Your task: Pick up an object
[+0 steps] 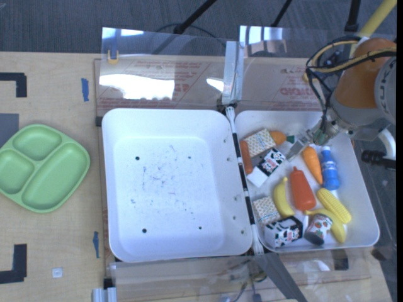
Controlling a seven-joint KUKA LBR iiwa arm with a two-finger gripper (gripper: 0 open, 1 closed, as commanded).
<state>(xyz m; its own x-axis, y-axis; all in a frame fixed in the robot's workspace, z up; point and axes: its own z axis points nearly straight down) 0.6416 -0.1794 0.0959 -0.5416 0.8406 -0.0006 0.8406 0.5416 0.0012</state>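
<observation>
The carrot (312,162) lies in the right bin (365,197), long axis near upright in the view, tip pointing down-right, between the orange bottle (301,190) and the blue bottle (329,170). The gripper (301,148) hangs just above it; its opening cannot be told.

You see a grey arm (381,96) with a rounded orange band (362,74) above its wrist, black cables (324,65) looping beside it, tapering to a slim metallic gripper (301,146).
</observation>
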